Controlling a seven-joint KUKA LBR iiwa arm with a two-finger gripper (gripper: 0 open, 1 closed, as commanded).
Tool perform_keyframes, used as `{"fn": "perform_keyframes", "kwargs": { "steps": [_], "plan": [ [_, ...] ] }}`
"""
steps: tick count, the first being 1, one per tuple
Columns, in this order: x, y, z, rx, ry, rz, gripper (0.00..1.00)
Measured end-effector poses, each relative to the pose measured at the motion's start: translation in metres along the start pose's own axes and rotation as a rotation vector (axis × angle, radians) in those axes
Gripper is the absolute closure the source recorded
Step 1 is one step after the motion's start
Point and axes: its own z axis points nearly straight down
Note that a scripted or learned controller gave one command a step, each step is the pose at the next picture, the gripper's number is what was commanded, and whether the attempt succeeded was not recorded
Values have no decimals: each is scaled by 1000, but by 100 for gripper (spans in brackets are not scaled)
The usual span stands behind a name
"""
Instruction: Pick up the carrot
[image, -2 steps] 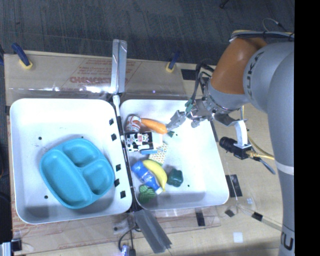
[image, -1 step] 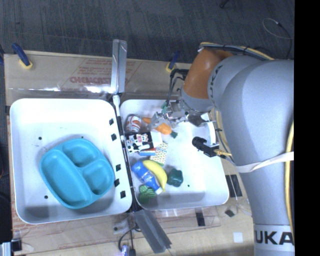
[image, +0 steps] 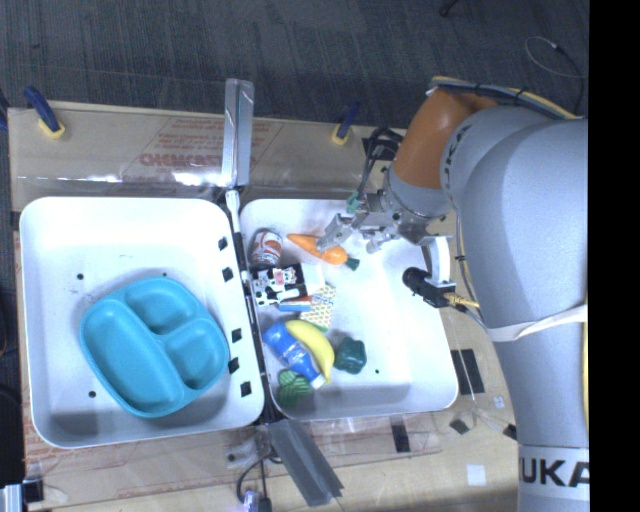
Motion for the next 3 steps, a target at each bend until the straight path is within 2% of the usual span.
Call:
{"fn": "perform_keyframes", "kwargs": {
  "steps": [1, 2, 3],
  "plan": [
    [46, 5, 17, 1, 1, -172, 0],
    [46, 5, 17, 1, 1, -172, 0],
    [46, 5, 7, 2, 1, -176, 100]
  ]
}}
